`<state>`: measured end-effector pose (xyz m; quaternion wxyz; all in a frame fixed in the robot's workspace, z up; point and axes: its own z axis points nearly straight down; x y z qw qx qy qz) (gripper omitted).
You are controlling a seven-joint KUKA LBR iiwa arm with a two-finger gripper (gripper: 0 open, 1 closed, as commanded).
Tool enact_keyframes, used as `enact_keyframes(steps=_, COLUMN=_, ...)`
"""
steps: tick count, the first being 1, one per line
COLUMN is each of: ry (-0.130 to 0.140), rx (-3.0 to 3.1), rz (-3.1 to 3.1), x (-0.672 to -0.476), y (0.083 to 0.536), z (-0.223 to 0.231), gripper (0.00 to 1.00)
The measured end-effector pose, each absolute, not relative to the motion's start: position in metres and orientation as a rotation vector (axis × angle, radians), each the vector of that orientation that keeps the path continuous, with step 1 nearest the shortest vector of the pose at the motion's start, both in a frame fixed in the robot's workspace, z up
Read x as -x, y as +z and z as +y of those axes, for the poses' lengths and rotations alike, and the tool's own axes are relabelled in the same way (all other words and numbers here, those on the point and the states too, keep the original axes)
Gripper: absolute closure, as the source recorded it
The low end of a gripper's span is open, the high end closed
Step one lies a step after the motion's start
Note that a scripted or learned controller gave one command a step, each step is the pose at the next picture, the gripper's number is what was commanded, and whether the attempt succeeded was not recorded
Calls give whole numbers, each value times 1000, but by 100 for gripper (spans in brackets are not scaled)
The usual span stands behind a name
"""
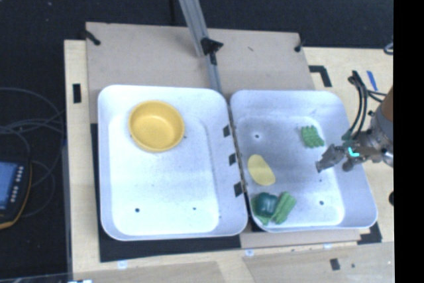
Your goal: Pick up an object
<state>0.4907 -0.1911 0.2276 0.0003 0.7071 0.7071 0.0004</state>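
The right bin (pixel 331 106) holds a small ridged green piece (pixel 312 136) at its upper right. A flat yellow oval (pixel 261 170) lies near its left wall. A dark teal round object (pixel 264 203) touches a long ridged green piece (pixel 285 207) at the bin's front. My gripper (pixel 336 164) hangs over the right side of this bin, just below and right of the small green piece. Its fingers are spread open with nothing between them. The left bin (pixel 165 209) holds a yellow bowl (pixel 157 126) at its upper left.
A grey metal pole (pixel 189 0) slants down from the top to the gap between the bins. The bins rest on a tan board (pixel 258 59). A handheld device with a screen (pixel 10 189) and cables lie at far left.
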Motion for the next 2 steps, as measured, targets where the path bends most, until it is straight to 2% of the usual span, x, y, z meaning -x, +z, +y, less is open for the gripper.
enact_keyframes(steps=1, ry=1, rx=-2221, rz=2221, x=-491, y=228, z=-191, gripper=0)
enact_keyframes(steps=2, ry=1, rx=-2222, rz=2220, x=-491, y=186, z=-197, gripper=0)
